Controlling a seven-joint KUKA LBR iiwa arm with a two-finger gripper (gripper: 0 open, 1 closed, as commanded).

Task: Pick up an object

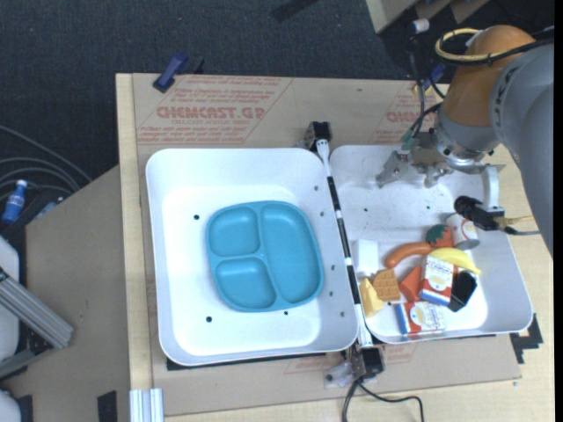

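Camera view: your gripper (410, 169) hangs over the right bin's (506, 310) bare far end, fingers spread, nothing between them. Pickable toys (431, 281) sit heaped against its near edge, well apart. Left bin (176, 192) holds a blue divided plate (262, 255).

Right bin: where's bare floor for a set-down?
In the right bin, the far half is bare: from the hand down to the sausage, and along the divider wall. The near half is crowded with toy food. The left bin has bare floor around the blue tray.
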